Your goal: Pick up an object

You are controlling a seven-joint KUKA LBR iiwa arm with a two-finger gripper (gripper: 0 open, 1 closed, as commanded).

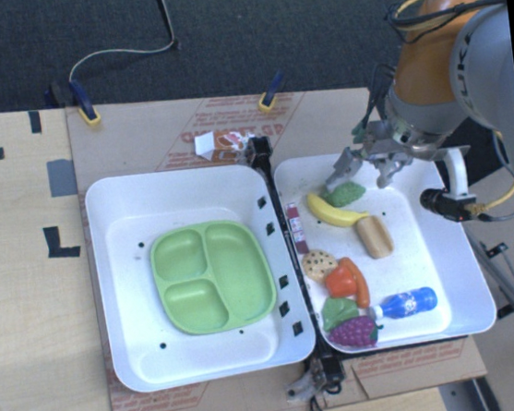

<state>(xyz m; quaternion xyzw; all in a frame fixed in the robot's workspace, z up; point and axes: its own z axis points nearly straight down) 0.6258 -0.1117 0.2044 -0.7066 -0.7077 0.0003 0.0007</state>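
My gripper (366,173) hangs over the back of the right bin (460,268), its two grey fingers spread open with nothing between them. Just below it lies a green leafy toy (348,192), touching the upper end of a yellow banana (330,211). A tan bread roll (373,236) lies to the right of the banana. Further forward are a cookie (318,263), an orange-red pepper (345,281), a green vegetable (338,311), purple grapes (354,331) and a blue bottle (407,303).
The left bin (120,263) holds a green divided plate (213,275). A small red-and-white packet (294,228) lies along the wall between the bins. The arm's orange band and grey body rise at the upper right. Cables and clamps lie behind the bins.
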